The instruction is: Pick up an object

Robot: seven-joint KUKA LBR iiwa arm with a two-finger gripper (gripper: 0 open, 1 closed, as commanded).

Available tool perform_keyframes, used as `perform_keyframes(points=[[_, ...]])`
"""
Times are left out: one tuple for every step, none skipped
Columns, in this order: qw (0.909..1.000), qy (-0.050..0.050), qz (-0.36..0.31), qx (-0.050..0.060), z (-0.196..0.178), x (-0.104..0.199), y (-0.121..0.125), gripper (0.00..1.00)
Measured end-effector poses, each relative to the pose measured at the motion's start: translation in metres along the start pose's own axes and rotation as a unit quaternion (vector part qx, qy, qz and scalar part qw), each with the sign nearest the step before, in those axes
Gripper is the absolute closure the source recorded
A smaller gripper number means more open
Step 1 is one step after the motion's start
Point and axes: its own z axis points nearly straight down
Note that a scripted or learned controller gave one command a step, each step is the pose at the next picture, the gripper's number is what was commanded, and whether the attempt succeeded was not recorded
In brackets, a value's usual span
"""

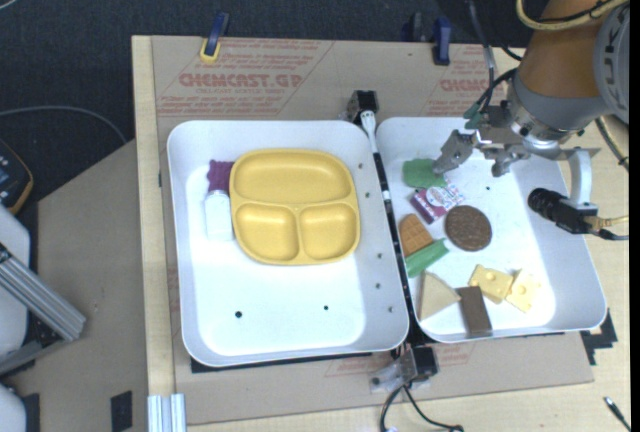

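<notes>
My gripper [479, 154] hangs over the upper part of the right bin [570, 250], its fingers spread open with nothing between them. Just left of and below it lie a green piece [419, 172] and a purple and white packet [437, 200]. A round brown cookie [467, 228] sits below the packet. Further down are an orange cracker [413, 233], a green strip [427, 257], yellow cheese pieces [503, 286], a beige wedge [434, 297] and a brown bar [475, 311].
The left bin [290, 330] holds a yellow compartment plate [295, 205], with a purple item [220, 175] and a white bottle [217, 216] beside its left edge. A black part of the arm's gear [560, 208] reaches over the right bin's right side.
</notes>
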Motion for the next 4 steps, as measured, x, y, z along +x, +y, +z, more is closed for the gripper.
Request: perform_keyframes(points=[[1.0000, 0.000, 0.000, 0.002, 0.063, -0.002, -0.006, 0.00], [1.0000, -0.001, 0.000, -0.003, 0.112, -0.001, -0.005, 0.00], [1.0000, -0.003, 0.001, -0.008, 0.097, -0.003, -0.003, 1.00], [1.0000, -0.001, 0.000, -0.006, 0.049, -0.001, -0.010, 1.00]])
